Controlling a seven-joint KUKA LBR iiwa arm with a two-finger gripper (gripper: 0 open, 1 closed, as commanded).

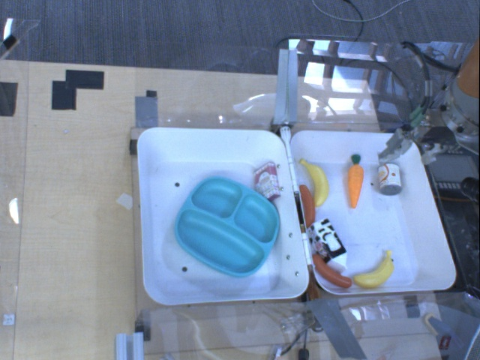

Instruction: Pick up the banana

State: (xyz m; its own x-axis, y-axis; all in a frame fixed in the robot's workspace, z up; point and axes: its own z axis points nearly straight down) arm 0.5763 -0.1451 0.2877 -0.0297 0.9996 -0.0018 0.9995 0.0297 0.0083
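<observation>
Nearest the camera, 1 banana [375, 271] lies curved along the front wall of the right bin [439, 235], with a red sausage [331, 272] just beside it and a black-and-white packet [326, 238] above that. 2nd banana [316, 181] sits near the back of the same bin, close to the divider, just beside a carrot [355, 182]. Another reddish sausage [306, 202] runs along the divider below that banana. Small can [388, 178] rests on the far side of the carrot. Left bin [157, 223] carries a blue sectioned plate [228, 225] and a small wrapper [266, 180].

Hand [395, 144] hangs over the right bin's back corner, just above the can, well apart from both bananas. Can't tell how wide it is open; nothing visible in it.

Progress, judging from this: nothing grasped, both bananas flat in the bin. Everything is left: move over 1 banana, descend, close, lift. Back banana looks like the closer target.
</observation>
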